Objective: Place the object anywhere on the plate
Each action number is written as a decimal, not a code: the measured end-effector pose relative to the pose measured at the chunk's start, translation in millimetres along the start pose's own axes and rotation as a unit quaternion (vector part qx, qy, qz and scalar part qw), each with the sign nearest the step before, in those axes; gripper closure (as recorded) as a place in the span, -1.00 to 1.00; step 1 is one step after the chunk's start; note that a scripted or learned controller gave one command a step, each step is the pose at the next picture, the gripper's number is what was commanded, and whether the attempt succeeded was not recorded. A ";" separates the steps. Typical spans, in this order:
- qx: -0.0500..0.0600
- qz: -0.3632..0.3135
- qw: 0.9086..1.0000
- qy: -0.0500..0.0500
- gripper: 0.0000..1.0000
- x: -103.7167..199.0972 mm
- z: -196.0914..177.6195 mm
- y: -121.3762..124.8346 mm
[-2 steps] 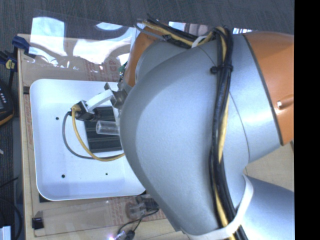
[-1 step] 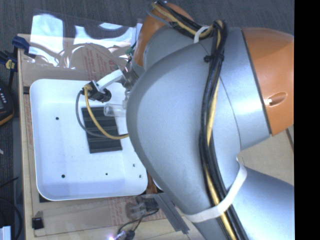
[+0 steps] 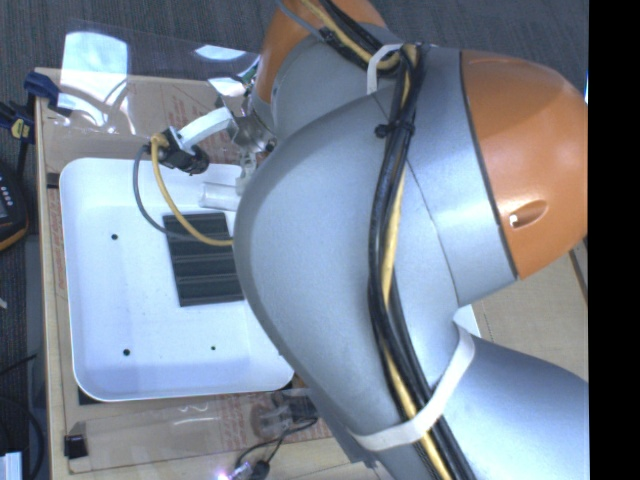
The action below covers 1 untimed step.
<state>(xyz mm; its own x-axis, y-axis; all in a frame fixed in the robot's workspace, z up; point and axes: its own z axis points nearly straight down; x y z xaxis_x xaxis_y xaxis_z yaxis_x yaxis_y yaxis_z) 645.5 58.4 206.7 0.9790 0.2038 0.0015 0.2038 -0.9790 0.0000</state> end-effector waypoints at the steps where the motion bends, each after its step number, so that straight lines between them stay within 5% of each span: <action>1: 0.002 -0.110 0.994 -0.003 1.00 3.1 -65.2 11.9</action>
<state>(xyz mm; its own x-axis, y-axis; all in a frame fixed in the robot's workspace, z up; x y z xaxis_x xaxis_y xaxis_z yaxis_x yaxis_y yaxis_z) 650.9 47.4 272.0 0.9104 0.4136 -0.0036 0.4136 -0.9104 -0.0035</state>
